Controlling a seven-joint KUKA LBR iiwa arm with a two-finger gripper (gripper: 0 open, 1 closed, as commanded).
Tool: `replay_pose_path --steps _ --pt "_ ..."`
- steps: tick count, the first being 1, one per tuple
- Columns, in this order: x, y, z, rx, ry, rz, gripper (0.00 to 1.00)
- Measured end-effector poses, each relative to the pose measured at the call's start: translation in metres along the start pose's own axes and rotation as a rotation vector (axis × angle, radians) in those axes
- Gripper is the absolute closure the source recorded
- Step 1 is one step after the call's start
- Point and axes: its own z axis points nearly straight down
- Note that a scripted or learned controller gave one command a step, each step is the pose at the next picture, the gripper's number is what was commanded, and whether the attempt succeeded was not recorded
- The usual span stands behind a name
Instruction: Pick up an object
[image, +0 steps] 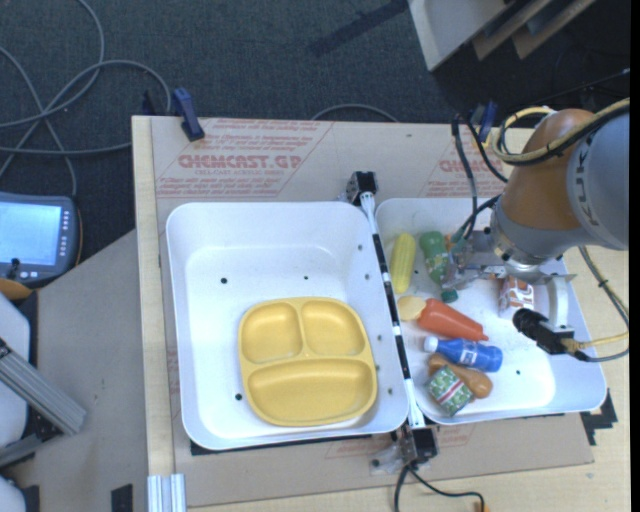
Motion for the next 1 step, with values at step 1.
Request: replay_pose_path --steps 1 --pt "0.0001 -0.0003 0.0007 0.001 0.001 0.0 0.0"
